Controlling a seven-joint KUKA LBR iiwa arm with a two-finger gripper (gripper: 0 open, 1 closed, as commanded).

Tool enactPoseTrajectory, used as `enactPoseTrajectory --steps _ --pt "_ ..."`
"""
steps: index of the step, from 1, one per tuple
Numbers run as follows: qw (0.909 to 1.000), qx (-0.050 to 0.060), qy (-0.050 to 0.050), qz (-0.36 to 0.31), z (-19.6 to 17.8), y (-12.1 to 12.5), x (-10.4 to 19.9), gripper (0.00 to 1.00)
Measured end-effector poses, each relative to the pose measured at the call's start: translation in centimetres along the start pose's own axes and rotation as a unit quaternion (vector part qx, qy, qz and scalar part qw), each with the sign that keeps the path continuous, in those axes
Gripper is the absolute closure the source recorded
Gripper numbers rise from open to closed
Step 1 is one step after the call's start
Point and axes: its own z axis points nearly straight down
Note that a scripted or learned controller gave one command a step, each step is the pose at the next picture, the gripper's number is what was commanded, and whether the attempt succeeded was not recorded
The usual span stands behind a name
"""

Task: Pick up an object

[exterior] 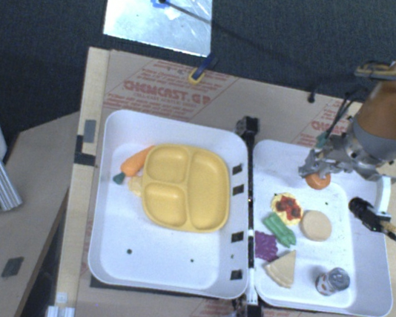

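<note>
The end effector [319, 169] hung at the back of the right bin [365, 257], directly over an orange round piece [318, 182] and so close that the two seemed to touch. Whether it was set wide, narrow or closed on that piece could not be told from this slanted view. Just below and left of the orange round piece, toward the front of the view, lay a yellow slice with red topping [287, 206]. A tan round disc [316, 226] sat straight below the orange piece, beside that slice. Further from the orange piece, down and to the left, came a green pod-like piece [279, 228], then a purple cluster [265, 245] and a tan wedge [282, 268]. A small silver can [333, 280] lay well below the orange piece and slightly right, near the bin's front rim. Far to the left of the orange piece, in the left bin [114, 253], a yellow divided plate [182, 187] lay flat. An orange carrot [136, 160] lay against the side of the plate farthest from the orange piece. Both bins rested on the cardboard-covered counter [172, 89], and a shiny square sheet [162, 3] lay well up and left of the orange piece.
</note>
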Motion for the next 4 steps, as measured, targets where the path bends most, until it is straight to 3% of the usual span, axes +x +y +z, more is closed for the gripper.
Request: enactPoseTrajectory --steps 1,2,4 --pt "1.0 0.0 0.0 -0.002 -4.9 -0.5 0.5 1.0" --pt "1.0 0.001 0.0 -0.002 -7.1 -0.3 0.5 1.0" --pt "1.0 0.002 0.001 -0.004 -7.3 -0.7 11.0 1.0"
